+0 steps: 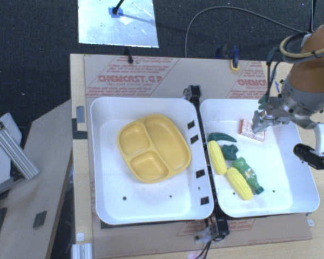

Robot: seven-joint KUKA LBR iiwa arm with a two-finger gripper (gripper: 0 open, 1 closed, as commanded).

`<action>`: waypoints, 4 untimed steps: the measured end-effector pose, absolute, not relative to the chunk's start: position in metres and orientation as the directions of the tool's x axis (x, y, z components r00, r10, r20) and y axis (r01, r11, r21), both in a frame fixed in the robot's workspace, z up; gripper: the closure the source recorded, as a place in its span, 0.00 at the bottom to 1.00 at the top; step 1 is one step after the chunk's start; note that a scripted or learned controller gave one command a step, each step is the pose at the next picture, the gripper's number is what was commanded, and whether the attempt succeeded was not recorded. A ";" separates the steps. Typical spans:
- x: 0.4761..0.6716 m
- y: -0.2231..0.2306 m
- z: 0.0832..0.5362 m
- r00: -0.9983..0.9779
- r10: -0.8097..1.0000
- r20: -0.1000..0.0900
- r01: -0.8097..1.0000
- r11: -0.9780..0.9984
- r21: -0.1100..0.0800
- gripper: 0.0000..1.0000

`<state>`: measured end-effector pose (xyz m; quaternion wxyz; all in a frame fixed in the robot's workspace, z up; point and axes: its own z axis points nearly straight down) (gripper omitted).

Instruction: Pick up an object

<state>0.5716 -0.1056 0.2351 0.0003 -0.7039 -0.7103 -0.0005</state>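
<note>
A: Over in the right-hand shallow white plastic bin, upper right of the frame, grey two-finger jaws hanging low just above a small red-and-white packet.

B: Open or closed?

A: Hard to call, too blurred to tell. Nothing seen between them.

B: And lower down?

A: Two yellow plastic corn cobs, dark green pepper, green bottle-like toy, clustered centre-right. Left white bin: yellow three-compartment plastic tray, mid-frame.
</note>
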 end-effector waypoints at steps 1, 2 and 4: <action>0.565 -0.057 0.225 -0.010 1.000 0.002 1.000 0.010 0.001 1.00; 0.553 -0.011 0.233 -0.010 1.000 0.002 1.000 0.010 0.001 1.00; 0.527 0.089 0.239 -0.011 1.000 0.003 1.000 0.011 0.000 1.00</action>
